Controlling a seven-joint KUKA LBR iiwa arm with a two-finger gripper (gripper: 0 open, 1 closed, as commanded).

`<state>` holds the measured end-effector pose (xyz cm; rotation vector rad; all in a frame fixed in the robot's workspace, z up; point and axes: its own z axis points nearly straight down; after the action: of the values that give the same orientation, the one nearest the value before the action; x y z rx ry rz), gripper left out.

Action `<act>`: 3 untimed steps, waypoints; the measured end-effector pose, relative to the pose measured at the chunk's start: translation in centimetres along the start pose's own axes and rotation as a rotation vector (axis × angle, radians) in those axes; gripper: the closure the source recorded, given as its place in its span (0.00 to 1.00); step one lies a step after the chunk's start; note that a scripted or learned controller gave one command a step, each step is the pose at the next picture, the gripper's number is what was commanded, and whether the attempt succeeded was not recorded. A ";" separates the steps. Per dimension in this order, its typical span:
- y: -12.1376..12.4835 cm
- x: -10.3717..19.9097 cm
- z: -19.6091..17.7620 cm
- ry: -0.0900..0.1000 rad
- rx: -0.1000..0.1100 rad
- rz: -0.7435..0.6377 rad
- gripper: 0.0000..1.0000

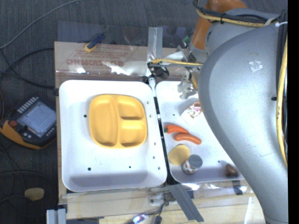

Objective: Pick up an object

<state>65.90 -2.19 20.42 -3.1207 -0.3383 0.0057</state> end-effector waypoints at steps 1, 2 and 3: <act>-3.9 1.2 -1.6 -0.001 -0.001 0.008 1.00; -3.7 0.5 2.2 -0.003 -0.002 0.012 1.00; -9.1 2.3 -4.3 0.000 -0.001 -0.011 1.00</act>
<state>66.16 7.21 24.79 -3.1193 -0.3562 0.0064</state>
